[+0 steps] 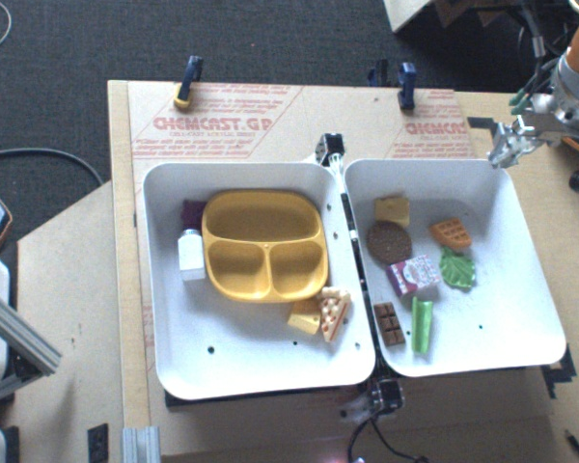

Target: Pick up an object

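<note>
Two white bins sit side by side on the bench. The left bin (164,287) has a big yellow plate (263,245) with three parts in it, up near the bin's back edge. A small white bottle (191,256) stands just beside the plate, by the bin's left wall, and a little dark purple thing (193,210) lies behind it. Near the front right corner of this bin lie a toy pizza slice (334,313) and a yellow cheese piece (304,323), touching each other.

The right bin (521,287) has the small toys to pick from. A tan block (393,208) lies near the back edge. A round brown cookie (390,242) lies just in front of it. An orange waffle (451,232) is to the right of the cookie, and a green leaf (457,270) lies in front of the waffle. A pink box (413,276) sits in the middle. A chocolate bar (390,323) and a green stick (422,325) lie near the front edge, side by side.

The gripper (507,146) hangs over the back right corner of the right bin, above the rim. It holds nothing. I cannot tell how far apart its tips are.
</note>
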Robot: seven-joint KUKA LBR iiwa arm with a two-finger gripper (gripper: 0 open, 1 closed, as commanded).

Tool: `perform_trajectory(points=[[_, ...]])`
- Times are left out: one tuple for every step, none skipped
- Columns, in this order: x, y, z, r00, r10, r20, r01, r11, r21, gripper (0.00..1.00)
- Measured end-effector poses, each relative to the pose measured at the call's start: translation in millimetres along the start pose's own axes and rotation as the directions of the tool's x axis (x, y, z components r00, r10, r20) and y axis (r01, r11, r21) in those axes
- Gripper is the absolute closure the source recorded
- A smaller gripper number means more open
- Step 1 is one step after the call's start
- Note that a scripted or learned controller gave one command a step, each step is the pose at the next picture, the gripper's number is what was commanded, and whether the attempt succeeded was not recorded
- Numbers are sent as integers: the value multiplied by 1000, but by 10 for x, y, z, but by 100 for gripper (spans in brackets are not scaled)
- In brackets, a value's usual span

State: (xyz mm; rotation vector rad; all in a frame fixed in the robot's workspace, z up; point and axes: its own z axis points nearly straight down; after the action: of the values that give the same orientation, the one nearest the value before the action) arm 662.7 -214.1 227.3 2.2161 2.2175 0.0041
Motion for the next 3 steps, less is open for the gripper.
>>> perform_trajectory(points=[[410,-340,-54,1000,-2,-5,2,1000,9,100],[816,-582,42,1000,-2,-5,2,1000,11,100],[1390,-790,31,1000,-4,-6,4,1000,11,100]])
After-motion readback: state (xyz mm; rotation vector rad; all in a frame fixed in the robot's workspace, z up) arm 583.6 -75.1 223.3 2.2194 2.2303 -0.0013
